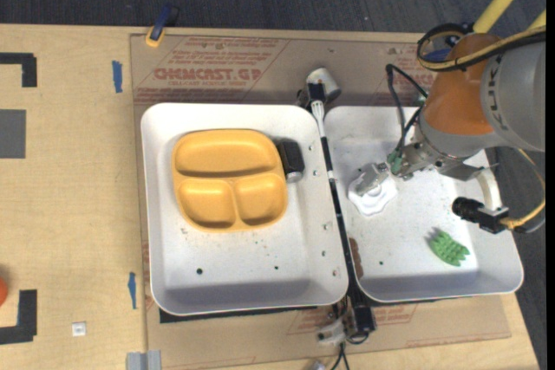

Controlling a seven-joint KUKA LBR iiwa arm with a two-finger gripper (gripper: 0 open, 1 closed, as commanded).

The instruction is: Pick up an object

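Worktop (69,186): tan board carrying two shallow white bins side by side.

Left bin (165,273): holds a yellow three-compartment tray (230,178), lying flat in the upper half of the bin. A small black object (290,159) sits touching the tray's right edge, near the wall between the bins.

Right bin (494,273): holds a small white object (371,202) in the left-centre area and a green ridged object (449,248) toward the lower right, well apart from the white one.

Arm (473,100): grey with orange band, reaches in from the right over the upper part of the right bin, wrist slanted down toward the left.

Pincer (373,183): low in the right bin, its tip directly over or against the top of the white object. The metallic tip overlaps the object at this angle, so I cannot tell how far the pincer is parted, nor whether anything is gripped. The white object appears to rest on the bin floor.

The green object lies to the lower right of the pincer, not in contact with it.
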